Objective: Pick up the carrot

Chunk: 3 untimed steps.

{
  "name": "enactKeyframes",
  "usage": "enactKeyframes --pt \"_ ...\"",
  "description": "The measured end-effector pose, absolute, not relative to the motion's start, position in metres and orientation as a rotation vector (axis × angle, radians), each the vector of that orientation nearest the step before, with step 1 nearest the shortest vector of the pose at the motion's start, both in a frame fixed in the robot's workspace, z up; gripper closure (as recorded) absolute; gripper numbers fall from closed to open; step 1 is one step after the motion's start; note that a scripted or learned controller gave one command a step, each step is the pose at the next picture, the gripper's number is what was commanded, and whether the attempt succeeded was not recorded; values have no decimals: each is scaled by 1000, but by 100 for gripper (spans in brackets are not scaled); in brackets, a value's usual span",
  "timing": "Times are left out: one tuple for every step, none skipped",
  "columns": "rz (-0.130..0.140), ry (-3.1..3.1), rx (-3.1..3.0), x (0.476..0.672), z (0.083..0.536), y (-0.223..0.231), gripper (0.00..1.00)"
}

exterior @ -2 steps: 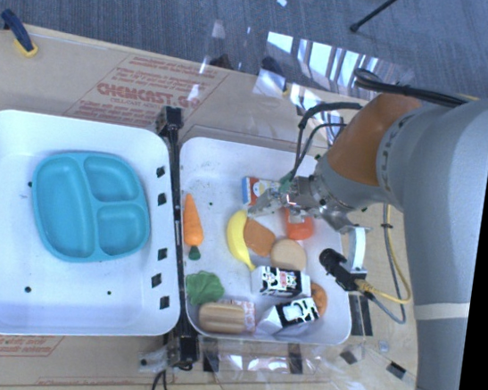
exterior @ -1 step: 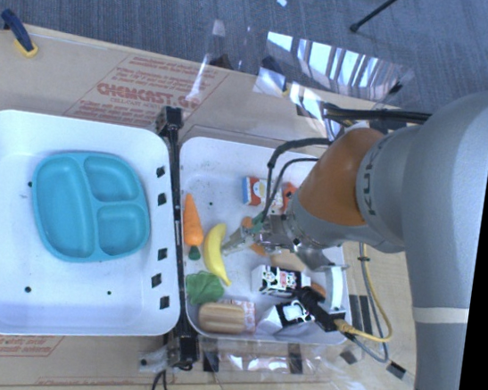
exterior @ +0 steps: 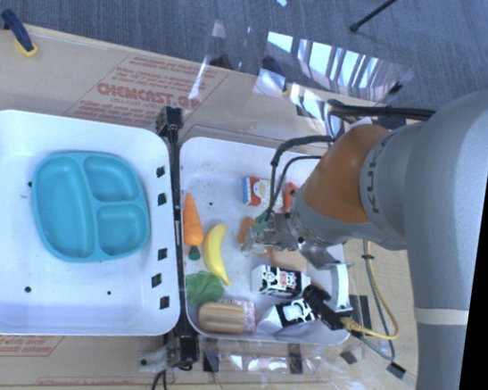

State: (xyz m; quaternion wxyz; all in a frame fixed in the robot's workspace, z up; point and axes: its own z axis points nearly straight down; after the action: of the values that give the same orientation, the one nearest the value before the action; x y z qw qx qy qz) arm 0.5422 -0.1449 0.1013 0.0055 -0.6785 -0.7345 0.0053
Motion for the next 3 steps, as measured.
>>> enactKeyframes --pt "1 -2235 -2203 518 194 -50 100" --pt "16 -1937 -2457 475 190 -39 100" --pt "17 -1938 -2458 475 190 -40 0"
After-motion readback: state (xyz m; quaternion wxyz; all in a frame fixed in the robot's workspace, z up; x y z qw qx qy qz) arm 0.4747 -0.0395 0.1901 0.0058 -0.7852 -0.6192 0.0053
